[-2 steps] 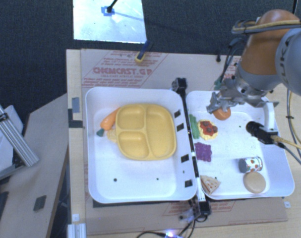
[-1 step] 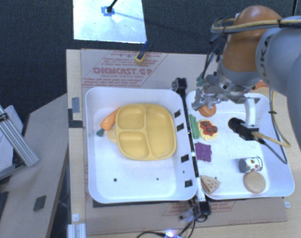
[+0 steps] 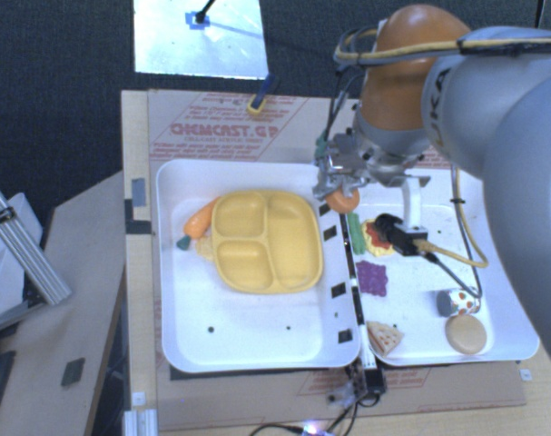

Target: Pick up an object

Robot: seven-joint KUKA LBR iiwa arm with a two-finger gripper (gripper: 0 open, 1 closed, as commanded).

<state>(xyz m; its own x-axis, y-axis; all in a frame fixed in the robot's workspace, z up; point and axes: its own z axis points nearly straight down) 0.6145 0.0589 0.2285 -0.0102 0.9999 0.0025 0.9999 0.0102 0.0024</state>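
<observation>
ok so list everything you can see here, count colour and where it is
bins: 2, white, side by side on the bench
divided plate: 1, yellow, middle of the left bin
toy carrot: 1, orange with a green tip, left bin, against the plate's left edge
orange round item: 1, orange, at the divider, just under the gripper
green stick: 1, green, right bin along the divider
purple piece: 1, purple, right bin
cracker-like wedge: 1, tan, right bin's near corner
round bun-like item: 1, tan, right bin's near right
arm: 1, grey with an orange band, from the right
gripper: 1, metal, low over the divider
</observation>
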